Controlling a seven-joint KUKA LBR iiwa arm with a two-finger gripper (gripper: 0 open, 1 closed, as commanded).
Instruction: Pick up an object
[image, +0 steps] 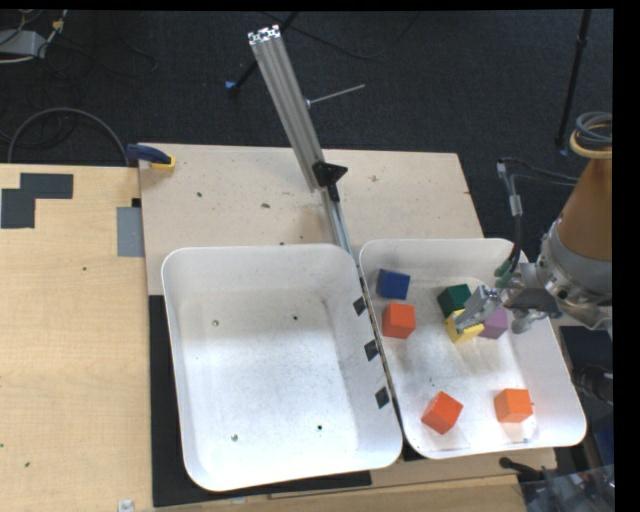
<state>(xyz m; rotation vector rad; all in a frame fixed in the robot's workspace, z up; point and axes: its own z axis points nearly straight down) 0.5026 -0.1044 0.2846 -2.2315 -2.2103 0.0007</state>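
The right bin (560, 400) holds several small blocks. A blue cube (393, 284) and an orange cube (399, 320) lie near its left wall. A dark green block (454, 297), a yellow block (461, 326) and a purple block (495, 324) crowd together in the middle. Two more orange cubes (442, 411) (513, 405) rest near the front. My gripper (492, 303) reaches in from the right and sits low over the yellow and purple blocks, just right of the green one. Its tip blends into that cluster, and nothing is visibly lifted.
The left bin (200, 300) sits beside the right one, with black clips (366, 348) along the shared wall. A slanted aluminium bar (295, 110) rises behind the bins. The arm's body (590, 230) hangs over the right bin's right edge.
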